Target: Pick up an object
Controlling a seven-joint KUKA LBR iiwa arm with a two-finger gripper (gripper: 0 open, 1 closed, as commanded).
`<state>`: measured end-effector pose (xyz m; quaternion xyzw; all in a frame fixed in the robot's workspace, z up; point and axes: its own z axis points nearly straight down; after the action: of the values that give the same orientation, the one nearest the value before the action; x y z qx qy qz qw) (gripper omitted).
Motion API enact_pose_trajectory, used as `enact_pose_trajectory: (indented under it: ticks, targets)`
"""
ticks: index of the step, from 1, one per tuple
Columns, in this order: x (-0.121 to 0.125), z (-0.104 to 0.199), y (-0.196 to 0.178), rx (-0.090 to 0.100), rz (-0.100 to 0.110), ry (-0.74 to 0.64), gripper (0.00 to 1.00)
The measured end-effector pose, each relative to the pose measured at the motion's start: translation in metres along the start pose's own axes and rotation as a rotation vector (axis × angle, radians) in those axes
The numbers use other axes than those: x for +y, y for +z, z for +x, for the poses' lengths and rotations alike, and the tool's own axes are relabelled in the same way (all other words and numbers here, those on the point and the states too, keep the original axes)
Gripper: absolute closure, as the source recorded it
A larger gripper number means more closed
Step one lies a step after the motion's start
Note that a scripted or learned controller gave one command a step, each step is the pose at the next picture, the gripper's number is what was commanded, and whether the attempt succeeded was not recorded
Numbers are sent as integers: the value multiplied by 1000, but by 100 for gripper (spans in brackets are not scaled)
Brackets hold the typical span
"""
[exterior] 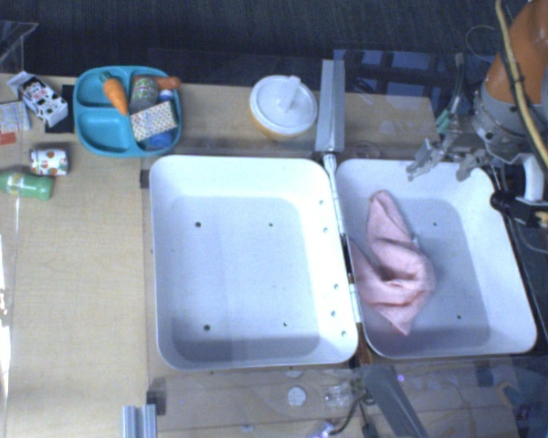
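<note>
A crumpled pink cloth [395, 263] lies in the right bin [493, 336], toward its left side and running from the back to the middle. My gripper [445, 160] hangs over the bin's back edge, up and to the right of the cloth and apart from it. Its thin fingers [424, 163] are spread apart, with nothing between them. The grey arm with its orange band [528, 48] comes in from the upper right.
The left bin [169, 272] stands beside the right one, with a metal divider [328, 108] behind the seam. On the bench at the back left are a blue tray [84, 121] of toy food, a white lidded bowl [284, 105], and small items including a green bottle [18, 183].
</note>
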<state>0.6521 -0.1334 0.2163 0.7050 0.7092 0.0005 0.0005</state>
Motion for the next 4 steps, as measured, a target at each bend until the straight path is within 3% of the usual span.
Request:
enact_pose_trajectory:
  ticks: [1,2,3,4]
  targets:
    - [-36,20,54,0,-1,-74,0]
    - [-34,36,128,-1,-9,-174,0]
    - [11,35,130,-1,-6,-194,0]
    - [14,35,116,-4,-15,-198,100]
